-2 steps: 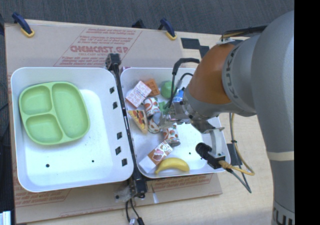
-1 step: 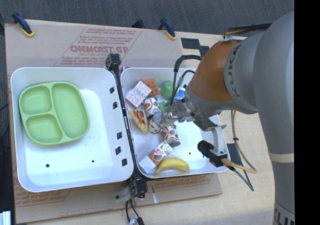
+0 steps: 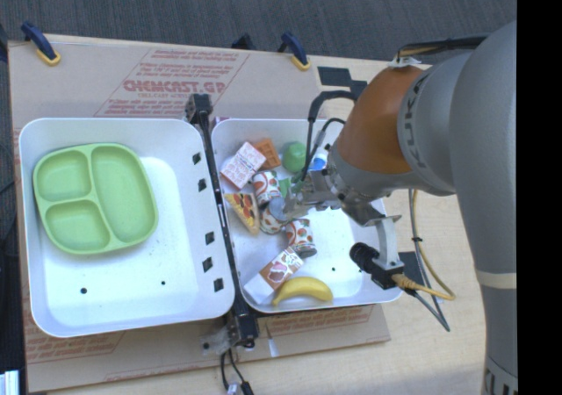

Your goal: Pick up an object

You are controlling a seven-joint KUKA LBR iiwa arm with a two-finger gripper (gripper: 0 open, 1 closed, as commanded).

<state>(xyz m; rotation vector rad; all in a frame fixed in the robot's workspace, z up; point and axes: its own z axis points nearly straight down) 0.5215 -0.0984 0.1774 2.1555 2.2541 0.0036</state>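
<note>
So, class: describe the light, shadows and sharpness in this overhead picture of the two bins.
Camera view: bright, fairly even light, the white left bin close to washed out; the arm throws a soft shadow onto the right bin's floor; the green tray and banana look reasonably sharp, while the small packets under the claw are soft and hard to read.

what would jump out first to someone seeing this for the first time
The big grey arm with its orange band dominates the right side, reaching down over the right bin, where its end effector sits among a clutter of small food packets and cans. A yellow banana lies near that bin's front edge. In the left bin, a pale green divided plate stands out on its own.
</note>
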